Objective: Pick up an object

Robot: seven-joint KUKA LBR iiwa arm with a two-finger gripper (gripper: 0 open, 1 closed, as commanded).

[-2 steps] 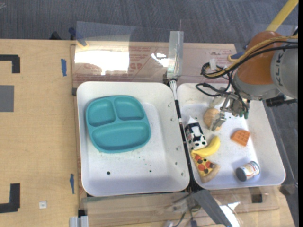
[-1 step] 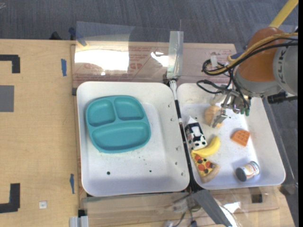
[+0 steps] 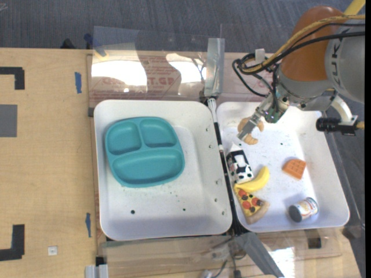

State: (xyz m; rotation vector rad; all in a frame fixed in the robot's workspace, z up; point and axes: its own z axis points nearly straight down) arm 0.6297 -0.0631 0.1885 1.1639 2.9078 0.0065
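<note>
My gripper [image 3: 249, 129] hangs over the back left part of the right bin [image 3: 330, 172], pointing down and to the left. A small tan piece [image 3: 251, 138] lies right at its tip, partly covered by it; whether it is held cannot be made out. In front of that, along the bin's left side, lie a black-and-white toy [image 3: 239, 165], a yellow banana [image 3: 256, 181] and a pizza slice [image 3: 253, 206]. An orange waffle [image 3: 294, 168] sits mid-right. A small silver can [image 3: 304, 208] lies on its side at the front right.
The left bin [image 3: 197, 213] holds a teal divided plate [image 3: 145, 150]. A raised divider [image 3: 217, 138] runs between the bins. The arm's grey and orange body with looping cables [image 3: 261, 68] hangs over the right bin's back edge.
</note>
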